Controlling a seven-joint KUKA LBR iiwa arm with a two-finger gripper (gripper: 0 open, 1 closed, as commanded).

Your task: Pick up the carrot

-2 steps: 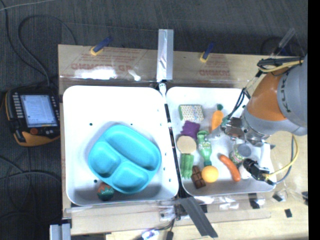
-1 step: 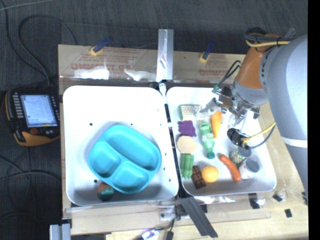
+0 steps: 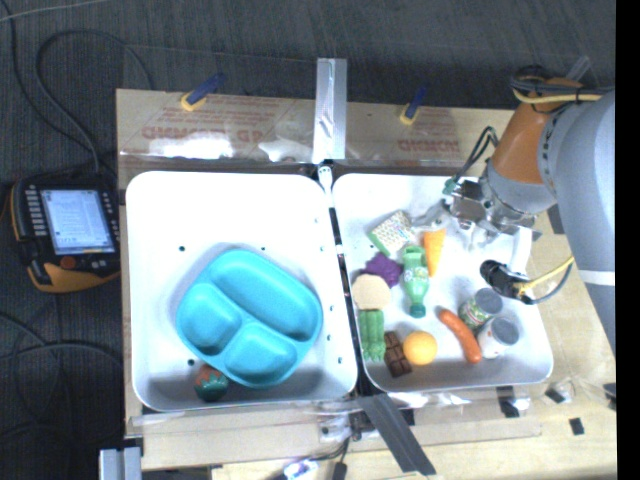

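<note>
The carrot (image 3: 433, 249) is a short orange cone lying in the right bin (image 3: 535, 363), near its upper middle and beside a green bottle (image 3: 415, 280). A longer red-orange vegetable (image 3: 460, 334) lies lower right in the same bin. My gripper (image 3: 468, 210) hangs over the bin's upper right part, just above and to the right of the carrot's wide end, at the end of the grey arm with the orange band (image 3: 522, 148). Nothing shows between the gripper and the carrot that tells me whether they touch.
The right bin is crowded: a green-white box (image 3: 392, 233), a purple piece (image 3: 383, 268), a beige round (image 3: 370, 290), a green cucumber (image 3: 372, 334), a brown bar (image 3: 396, 354), an orange (image 3: 421, 348), a can (image 3: 481, 310). A blue divided plate (image 3: 250, 314) lies in the left bin (image 3: 160, 208).
</note>
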